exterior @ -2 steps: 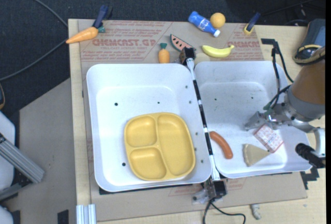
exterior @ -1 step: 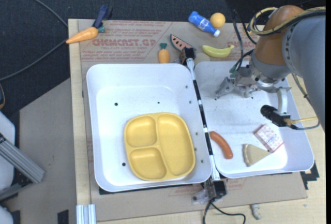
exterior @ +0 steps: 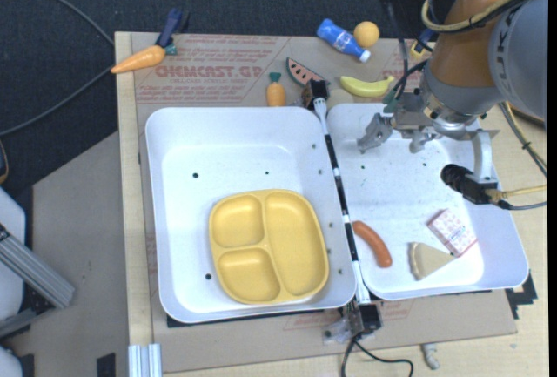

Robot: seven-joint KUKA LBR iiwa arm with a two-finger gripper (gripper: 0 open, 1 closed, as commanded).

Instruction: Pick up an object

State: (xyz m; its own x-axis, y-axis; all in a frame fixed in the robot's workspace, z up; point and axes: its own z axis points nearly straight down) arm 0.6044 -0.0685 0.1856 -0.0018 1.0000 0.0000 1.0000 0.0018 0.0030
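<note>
The right bin (exterior: 487, 279) holds 3 loose things that could be picked, all near its front edge. A red sausage (exterior: 372, 244) lies at a slant just beside the wall shared by the 2 bins. To its right sits a pale wedge (exterior: 428, 259), and just beyond that, nearly touching its upper corner, a small pink-and-white packet (exterior: 452, 232) lies flat.

The gripper (exterior: 396, 130) hangs over the back part of the same bin, well apart from those 3 things. Its grey fingers (exterior: 376, 133) point toward the bin's left rear corner with nothing between them; how wide they stand I cannot tell from this angle. Above it the arm's orange band (exterior: 470, 27) and grey body reach in from the right, and a black cable connector (exterior: 466, 184) juts over the bin's middle.

The left bin (exterior: 174, 192) carries a yellow tray (exterior: 268, 245) with 3 compartments, set toward the front.

On the cardboard behind the bins lie a banana (exterior: 365, 87), a blue bottle (exterior: 341, 39) with an orange ball (exterior: 367, 33) just beside it, a watermelon slice (exterior: 301, 71), a small orange piece (exterior: 276, 93), and, far left, a carrot (exterior: 139, 60)
</note>
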